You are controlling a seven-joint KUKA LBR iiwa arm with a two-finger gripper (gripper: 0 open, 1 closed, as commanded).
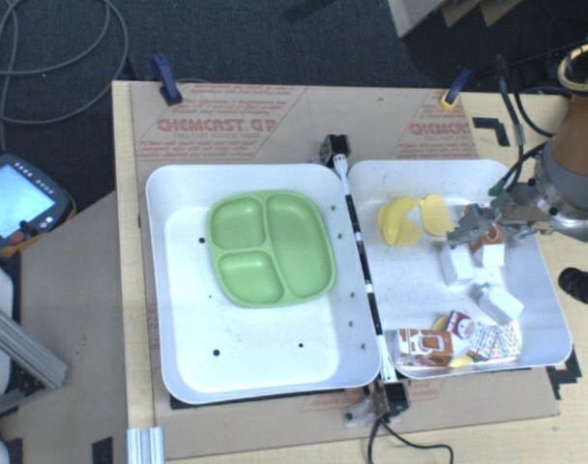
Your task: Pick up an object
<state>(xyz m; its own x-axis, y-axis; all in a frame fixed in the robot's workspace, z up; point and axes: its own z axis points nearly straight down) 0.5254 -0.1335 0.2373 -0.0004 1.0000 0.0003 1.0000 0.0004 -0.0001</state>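
Two bins sit side by side on the counter: the left bin (178, 356) holds a green tray (272, 248), the right bin (410, 177) has yellow pieces (410, 219), small white blocks (497, 301) and snack packets (458, 341). The gripper (480, 230) hovers low just right of the yellow stuff. Can't tell how the jaws are set or whether they've got anything.

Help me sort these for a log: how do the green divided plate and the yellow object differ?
The green plate lies in the left bin; the yellow object lies in the right bin. The plate is far larger and has three compartments; the yellow object looks lumpy. Neither is being held.
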